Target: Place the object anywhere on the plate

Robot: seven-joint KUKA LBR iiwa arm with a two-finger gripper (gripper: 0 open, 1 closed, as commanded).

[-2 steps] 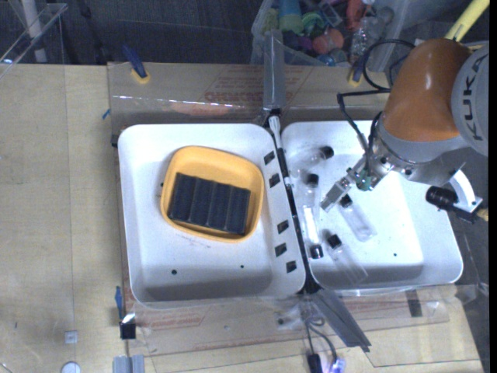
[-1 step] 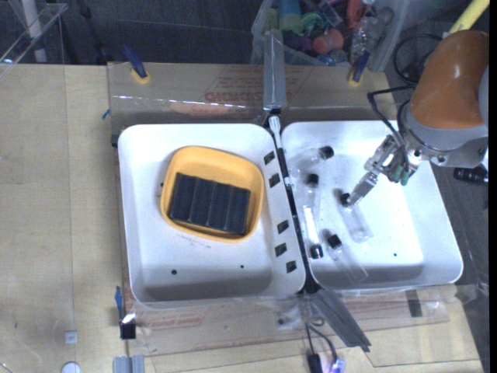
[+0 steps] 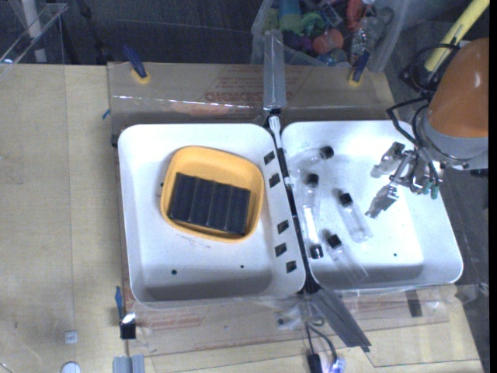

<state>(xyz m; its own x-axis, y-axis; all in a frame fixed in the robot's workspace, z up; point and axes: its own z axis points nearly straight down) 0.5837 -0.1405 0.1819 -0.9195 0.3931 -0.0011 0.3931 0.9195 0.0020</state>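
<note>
yellow plate (image 3: 175,179) holding a black ribbed slab (image 3: 211,203). both bins white (image 3: 144,270). clear bottles with black caps (image 3: 345,208) in right bin. bench pale wood (image 3: 54,208). arm's band orange (image 3: 464,84). gripper (image 3: 390,183) silver-grey metal.

We see a yellow plate (image 3: 211,192) in the left bin (image 3: 144,208), a dark ridged block (image 3: 210,203) lying on it. At frame right the gripper (image 3: 386,183) hangs over the right bin (image 3: 404,247), among clear black-capped vials (image 3: 349,212).
</note>
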